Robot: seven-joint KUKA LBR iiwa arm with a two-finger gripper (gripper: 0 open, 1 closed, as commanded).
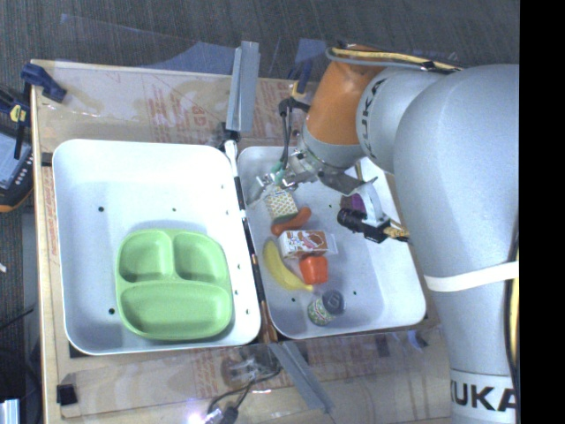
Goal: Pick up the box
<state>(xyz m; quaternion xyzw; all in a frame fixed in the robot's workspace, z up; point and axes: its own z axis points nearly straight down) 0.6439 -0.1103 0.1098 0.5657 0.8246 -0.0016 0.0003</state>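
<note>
the end effector (281,177) hovers at the box's (304,242) twelve o'clock; its grip state is unclear. crowding banana (284,269) and sausage (291,219) could spoil the grasp.

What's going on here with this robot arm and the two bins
A grey KUKA arm reaches in from the right over the right-hand bin, with its gripper low at the bin's far-left corner. That bin holds a small box, a banana, a red sausage-like piece, a checkered item, a can and a dark purple piece. The box lies flat in the bin, not lifted. The left bin holds a green divided tray.
</note>
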